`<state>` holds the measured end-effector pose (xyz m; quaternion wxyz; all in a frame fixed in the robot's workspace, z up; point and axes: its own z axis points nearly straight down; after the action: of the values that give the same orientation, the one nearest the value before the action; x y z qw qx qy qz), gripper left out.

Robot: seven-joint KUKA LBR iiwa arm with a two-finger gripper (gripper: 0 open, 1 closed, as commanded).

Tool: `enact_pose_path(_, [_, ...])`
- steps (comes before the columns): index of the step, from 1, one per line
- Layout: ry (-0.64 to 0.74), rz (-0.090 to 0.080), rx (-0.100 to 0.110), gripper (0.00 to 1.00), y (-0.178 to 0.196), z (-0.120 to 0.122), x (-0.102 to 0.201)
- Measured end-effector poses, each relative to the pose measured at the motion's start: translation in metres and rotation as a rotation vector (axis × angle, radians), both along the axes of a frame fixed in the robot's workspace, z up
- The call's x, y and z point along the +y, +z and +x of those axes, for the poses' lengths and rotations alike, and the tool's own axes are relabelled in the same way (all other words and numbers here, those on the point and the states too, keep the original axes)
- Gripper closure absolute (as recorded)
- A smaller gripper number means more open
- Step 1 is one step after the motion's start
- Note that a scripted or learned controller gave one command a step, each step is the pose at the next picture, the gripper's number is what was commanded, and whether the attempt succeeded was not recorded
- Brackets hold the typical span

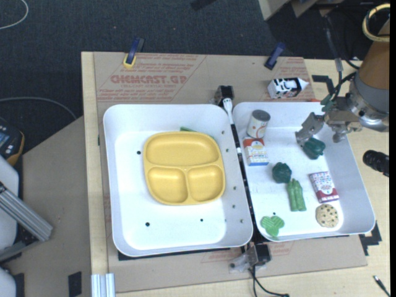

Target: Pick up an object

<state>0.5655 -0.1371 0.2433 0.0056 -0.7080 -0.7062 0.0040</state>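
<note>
Grey hand (pixel 314 133) low over right bin (pixel 352 184), at dark green lump (pixel 314 147) near far edge — whether fingers spread or pinching, cannot tell. Lump apparently resting in bin — lift not yet done.

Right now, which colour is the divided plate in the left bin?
Yellow; the divided plate shows best in the camera view.

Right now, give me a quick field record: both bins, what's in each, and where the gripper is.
left bin: yellow divided plate
right bin: can, small carton, dark green toy, green cucumber-like toy, leafy green toy, red packet, cookie, teal object
gripper: over right bin's far side, just above teal object
grasp: not confirmed
outside bins: black-and-white cow toy
</note>
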Motion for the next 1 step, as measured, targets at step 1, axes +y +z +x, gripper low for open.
enact_pose_path(1, [0.003,-0.002,-0.013,0.00,0.0071,0.0024,0.0002])
